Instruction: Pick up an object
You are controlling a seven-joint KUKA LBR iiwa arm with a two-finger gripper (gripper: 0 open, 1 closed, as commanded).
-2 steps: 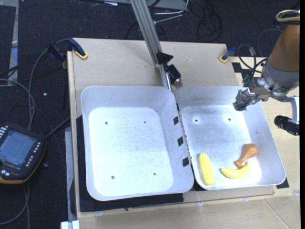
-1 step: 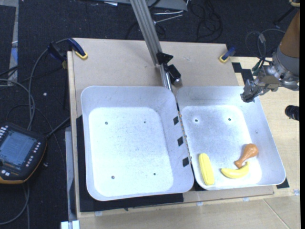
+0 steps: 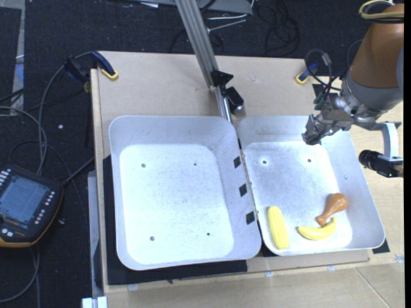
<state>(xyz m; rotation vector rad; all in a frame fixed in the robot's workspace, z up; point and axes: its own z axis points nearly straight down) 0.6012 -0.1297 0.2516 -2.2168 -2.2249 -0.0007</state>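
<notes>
The right bin (image 3: 282, 130) holds three toy foods near its front edge. A yellow corn cob (image 3: 278, 227) lies front centre. To its right rests a yellow banana (image 3: 316, 232), and a brown chicken drumstick (image 3: 333, 207) lies just behind the banana, touching it. My gripper (image 3: 313, 135) hovers over the bin's back right corner, well behind all three objects. Nothing shows beneath it or in it.
The left bin (image 3: 128, 130) lies beside the right one, with black clips along the shared rim. A slanted metal pole (image 3: 202, 40) rises behind the bins. Clamps sit at the bench's back corners, and a teach pendant (image 3: 22, 204) rests off the bench at left.
</notes>
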